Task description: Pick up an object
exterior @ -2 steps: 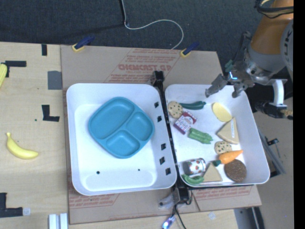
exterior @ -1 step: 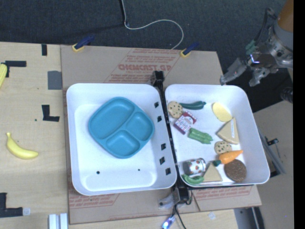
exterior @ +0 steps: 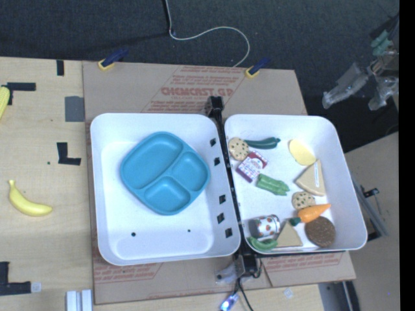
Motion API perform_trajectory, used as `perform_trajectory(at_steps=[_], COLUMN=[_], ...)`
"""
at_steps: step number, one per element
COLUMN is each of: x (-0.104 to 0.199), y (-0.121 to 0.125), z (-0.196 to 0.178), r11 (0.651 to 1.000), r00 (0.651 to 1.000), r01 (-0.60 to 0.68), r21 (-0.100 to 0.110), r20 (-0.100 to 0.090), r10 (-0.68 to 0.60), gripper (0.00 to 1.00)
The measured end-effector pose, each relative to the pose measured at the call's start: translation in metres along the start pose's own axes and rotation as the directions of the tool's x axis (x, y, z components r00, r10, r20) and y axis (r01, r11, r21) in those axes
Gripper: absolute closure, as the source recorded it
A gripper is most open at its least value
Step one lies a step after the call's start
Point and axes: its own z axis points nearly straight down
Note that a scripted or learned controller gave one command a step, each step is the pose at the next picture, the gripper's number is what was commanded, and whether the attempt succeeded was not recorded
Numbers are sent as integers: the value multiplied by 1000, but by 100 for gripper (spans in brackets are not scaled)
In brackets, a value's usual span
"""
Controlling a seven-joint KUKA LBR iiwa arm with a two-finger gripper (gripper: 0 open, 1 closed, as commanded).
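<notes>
Toy food [exterior: 285, 186] fills the right bin [exterior: 347, 173]; a blue plate [exterior: 165, 172] sits in the left bin [exterior: 104, 173]. The pincer [exterior: 369, 86] hangs past the right bin's far corner. I cannot tell how it stands.

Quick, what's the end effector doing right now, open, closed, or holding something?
End effector: raised beyond the right bin's far corner, nothing held; open or closed cannot be told.

Right bin [exterior: 342, 173] packed w/ toy food, tight gaps; left bin [exterior: 104, 173] roomy around blue tray [exterior: 165, 172].
</notes>
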Motion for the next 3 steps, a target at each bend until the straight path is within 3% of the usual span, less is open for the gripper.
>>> perform_trajectory(at_steps=[1,2,3], x=[-2,74,136], y=[2,-31,-29], z=[0,78,60], r11=[1000,1000,1000], r00=[1000,1000,1000], r01=[-5,2,2], r21=[17,28,18], r20=[2,-2,-1], r10=[5,-2,-2], gripper=[100,100,100])
